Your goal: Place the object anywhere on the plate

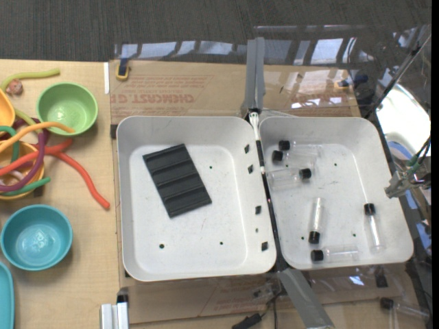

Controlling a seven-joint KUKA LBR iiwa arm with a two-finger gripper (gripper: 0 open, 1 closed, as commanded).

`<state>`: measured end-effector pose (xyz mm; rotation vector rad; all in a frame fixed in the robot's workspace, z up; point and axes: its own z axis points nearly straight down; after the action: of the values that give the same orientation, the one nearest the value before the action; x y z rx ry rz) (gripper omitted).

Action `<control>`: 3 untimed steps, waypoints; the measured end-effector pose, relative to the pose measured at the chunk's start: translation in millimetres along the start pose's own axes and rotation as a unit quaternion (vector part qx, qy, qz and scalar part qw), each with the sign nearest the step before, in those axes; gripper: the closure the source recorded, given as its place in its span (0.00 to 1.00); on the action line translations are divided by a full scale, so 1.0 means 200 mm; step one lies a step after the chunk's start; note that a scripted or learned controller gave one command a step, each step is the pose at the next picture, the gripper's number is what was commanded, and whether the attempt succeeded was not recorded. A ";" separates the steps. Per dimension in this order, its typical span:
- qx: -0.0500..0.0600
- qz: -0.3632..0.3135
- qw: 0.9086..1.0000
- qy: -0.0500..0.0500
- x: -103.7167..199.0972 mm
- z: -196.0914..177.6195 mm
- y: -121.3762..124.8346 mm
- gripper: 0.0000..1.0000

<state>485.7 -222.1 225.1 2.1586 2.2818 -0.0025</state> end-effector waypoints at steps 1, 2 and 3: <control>0.001 -0.012 1.000 0.001 0.46 0.48 -0.02 1.00; 0.000 0.001 1.000 0.000 0.09 0.23 -0.04 1.00; 0.001 -0.056 0.998 0.001 0.00 0.35 -0.04 1.00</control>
<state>477.1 -222.0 155.1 2.0293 2.4018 -0.0020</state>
